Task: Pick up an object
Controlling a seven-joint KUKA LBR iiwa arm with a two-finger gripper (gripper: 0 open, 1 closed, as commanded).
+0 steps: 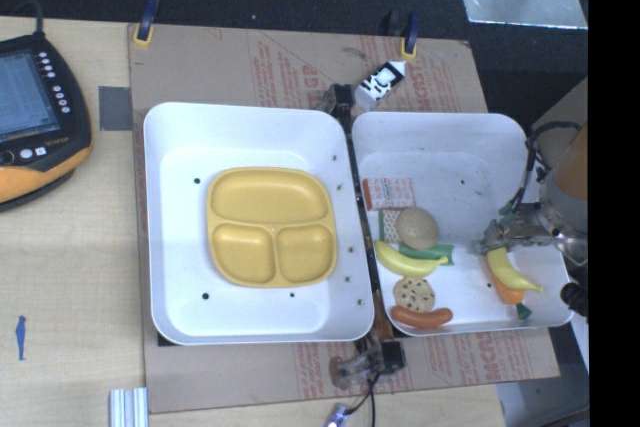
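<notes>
The right bin (440,140) holds several toy foods. A red and white packet (387,192) lies near its left wall, with a tan round bun (417,227) just below it. A yellow banana (408,259) on a green piece, a cookie (413,294) and a red sausage (421,318) lie toward the front. A second banana (508,271) rests on an orange carrot (508,292) at the bin's right side. My gripper (508,233) hangs at the right wall, just above that second banana; I see nothing between its tips.
The left bin (180,315) carries a yellow three-compartment plate (271,223). A teach pendant (35,115) lies on the bench at far left. Clamps (408,33) hold the cardboard under both bins. Cables run beside the arm (565,175) at the right.
</notes>
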